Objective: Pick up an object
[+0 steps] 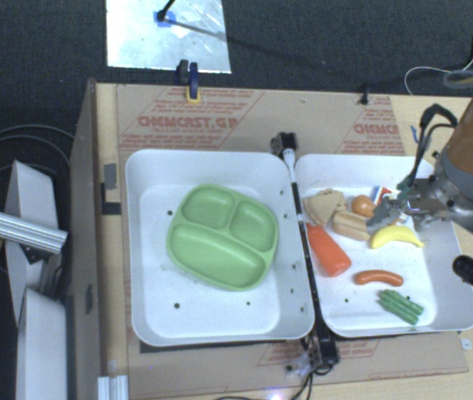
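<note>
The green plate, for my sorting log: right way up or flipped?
Right way up: the green plate shows its three hollow compartments, lying in the left bin.

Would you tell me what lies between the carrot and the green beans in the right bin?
In the camera view, a small orange-red sausage lies between the orange plastic carrot and the green bean bundle.

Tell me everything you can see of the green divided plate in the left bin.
The green divided plastic plate lies flat, face up, roughly in the middle of the left white bin, turned at a slant to the bin's walls. It is pale matte green with rounded corners and three compartments: two small ones along its far side, one long one along its near side. Nothing lies in it and nothing touches it except the bin floor.
</note>
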You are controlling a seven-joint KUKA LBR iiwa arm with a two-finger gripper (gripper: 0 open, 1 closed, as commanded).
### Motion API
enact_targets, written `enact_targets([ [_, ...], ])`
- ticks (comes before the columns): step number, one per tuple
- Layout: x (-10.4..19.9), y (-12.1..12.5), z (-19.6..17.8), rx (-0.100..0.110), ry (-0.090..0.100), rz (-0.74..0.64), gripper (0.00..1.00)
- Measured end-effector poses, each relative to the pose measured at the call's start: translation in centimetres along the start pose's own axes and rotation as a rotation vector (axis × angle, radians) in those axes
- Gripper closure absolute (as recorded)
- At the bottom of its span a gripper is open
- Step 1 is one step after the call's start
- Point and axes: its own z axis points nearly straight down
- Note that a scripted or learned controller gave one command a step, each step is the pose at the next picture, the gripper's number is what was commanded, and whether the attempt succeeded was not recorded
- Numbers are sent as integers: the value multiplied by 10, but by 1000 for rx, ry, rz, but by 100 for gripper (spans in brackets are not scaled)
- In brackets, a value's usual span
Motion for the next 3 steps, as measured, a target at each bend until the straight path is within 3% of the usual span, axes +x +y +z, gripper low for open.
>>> enact_targets([
  [1,-58,15,141,11,0,7,0],
  [2,-42,144,157,-10,-2,-6,0],
  [3,-36,119,161,-24,-19,6,0],
])
